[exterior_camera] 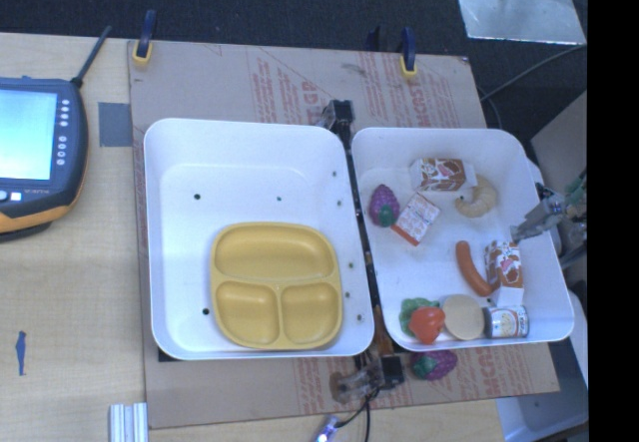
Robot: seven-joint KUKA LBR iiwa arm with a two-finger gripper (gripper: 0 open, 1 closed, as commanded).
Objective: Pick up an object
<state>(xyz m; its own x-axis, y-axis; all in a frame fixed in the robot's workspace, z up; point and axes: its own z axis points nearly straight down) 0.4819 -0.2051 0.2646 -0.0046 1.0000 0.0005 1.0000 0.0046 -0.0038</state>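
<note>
The right bin [389, 153] holds several toy foods. Among them are a purple fruit [383, 205], a red-and-white packet [416, 219], a brown-and-white pack [441, 174], a pale curved pastry [479, 197], an orange sausage [473, 268] and another packet [505, 265]. Along the near wall lie a red-and-green vegetable [423, 322], a beige disc [463, 317] and a small can [509, 322]. My gripper [536, 221] is at the bin's right rim, just right of the pastry and above the second packet, with nothing seen in it.
The left bin [250, 156] bears a yellow divided plate [277, 284]. A purple grape bunch [432, 364] lies outside the right bin's near edge. A control pendant [35, 156] sits on the bench at far left. Blue clamps [407, 49] hold the cardboard at the back.
</note>
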